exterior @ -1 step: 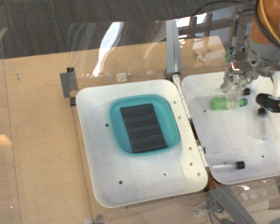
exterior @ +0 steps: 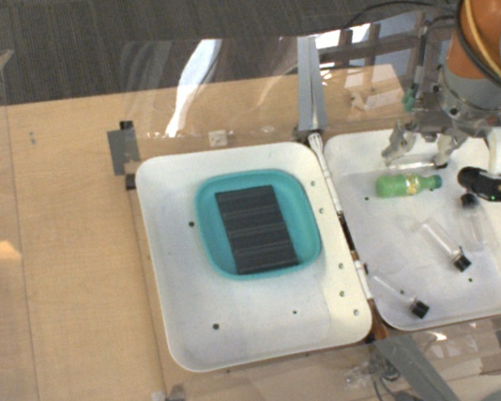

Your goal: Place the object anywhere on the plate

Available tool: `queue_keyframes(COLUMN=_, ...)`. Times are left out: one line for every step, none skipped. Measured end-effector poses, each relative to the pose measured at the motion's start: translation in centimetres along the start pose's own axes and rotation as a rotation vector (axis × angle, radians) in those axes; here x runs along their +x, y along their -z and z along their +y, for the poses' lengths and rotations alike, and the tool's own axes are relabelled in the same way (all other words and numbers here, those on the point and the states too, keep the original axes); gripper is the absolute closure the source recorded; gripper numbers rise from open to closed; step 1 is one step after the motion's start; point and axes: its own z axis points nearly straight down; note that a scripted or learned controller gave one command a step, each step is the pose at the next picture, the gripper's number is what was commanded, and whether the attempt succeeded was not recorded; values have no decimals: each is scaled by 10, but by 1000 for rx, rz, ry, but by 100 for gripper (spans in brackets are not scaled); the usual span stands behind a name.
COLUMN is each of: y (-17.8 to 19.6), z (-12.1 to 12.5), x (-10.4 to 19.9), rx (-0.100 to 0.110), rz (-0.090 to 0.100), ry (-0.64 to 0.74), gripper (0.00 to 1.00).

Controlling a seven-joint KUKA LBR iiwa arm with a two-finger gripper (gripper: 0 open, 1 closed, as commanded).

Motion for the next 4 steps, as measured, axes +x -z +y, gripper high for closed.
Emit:
queue_keyframes(y=-83, z=-4, x=-24, rx=-28, rz=-3, ry=121, gripper=0)
queue_keyframes(y=-103, z=-46, x=10, rx=-16, rz=-1, ry=171, gripper=0)
queue_keyframes(y=-11, z=-113, x=84, rx=-3, rz=2, ry=298, gripper=0)
queue_keyframes(y=-11, z=-117, x=151, rx=-2, rz=3, ry=350, gripper=0)
